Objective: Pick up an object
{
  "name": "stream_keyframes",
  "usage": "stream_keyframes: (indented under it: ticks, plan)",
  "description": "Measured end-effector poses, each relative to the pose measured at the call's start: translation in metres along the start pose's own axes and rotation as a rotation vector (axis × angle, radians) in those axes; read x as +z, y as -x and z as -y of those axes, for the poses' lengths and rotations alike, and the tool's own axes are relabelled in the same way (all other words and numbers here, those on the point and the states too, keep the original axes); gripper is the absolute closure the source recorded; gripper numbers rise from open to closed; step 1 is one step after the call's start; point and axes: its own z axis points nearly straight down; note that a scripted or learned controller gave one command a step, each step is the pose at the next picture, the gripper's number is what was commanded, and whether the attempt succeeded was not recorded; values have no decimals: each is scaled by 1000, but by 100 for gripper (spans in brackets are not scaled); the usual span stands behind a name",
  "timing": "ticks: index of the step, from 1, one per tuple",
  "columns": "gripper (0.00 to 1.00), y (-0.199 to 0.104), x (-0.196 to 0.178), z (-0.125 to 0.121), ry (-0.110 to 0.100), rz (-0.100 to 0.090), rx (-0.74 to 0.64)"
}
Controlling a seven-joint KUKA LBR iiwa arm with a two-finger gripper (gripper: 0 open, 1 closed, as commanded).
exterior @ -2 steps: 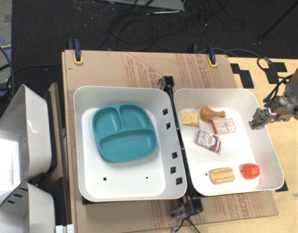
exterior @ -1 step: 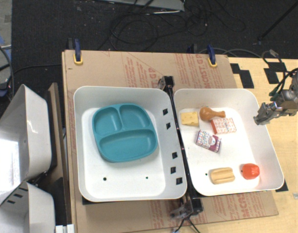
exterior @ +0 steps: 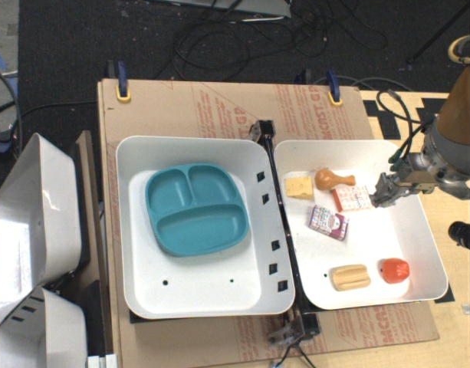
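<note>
**Operator:** Bins first. I take the right bin (exterior: 428, 228) as my landmark. Along its near wall I see a hot-dog bun (exterior: 349, 277), and beside that, toward the near right corner, a red tomato-like toy (exterior: 394, 270). Both lie flat on the floor of the bin, apart from each other.

**Colleague:** And further in?

**Operator:** Around the bin's middle I see a small purple-and-white packet (exterior: 328, 222), tilted. Past it, a red-and-white carton (exterior: 350, 198) lies close by, and the gripper (exterior: 382, 192) hangs just beside the carton's right edge. I see nothing between the fingers. Whether they stand apart or together, I cannot tell; they are dark and small from here.

**Colleague:** What else is near the carton?

**Operator:** Toward the far wall of the bin, a brown drumstick toy (exterior: 331, 179) sits next to the carton's far left corner, and a pale yellow cheese wedge (exterior: 299, 186) lies left of that, near the bin's left wall.

**Colleague:** And the arm?

**Operator:** The arm (exterior: 452, 148) crosses the bin's right wall, grey wrist over the rim.

**Colleague:** Beyond the bin?

**Operator:** Left of it, touching side by side, the left bin (exterior: 135, 205) holds a teal divided plate (exterior: 196, 208).
</note>
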Motion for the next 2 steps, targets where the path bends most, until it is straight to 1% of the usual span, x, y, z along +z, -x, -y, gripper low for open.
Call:
stream_keyframes:
  ticks: [1, 2]
  plan:
    - [100, -48, 0, -3, 1, 1, -1]
    - [100, -101, -1, 0, 1, 0, -1]
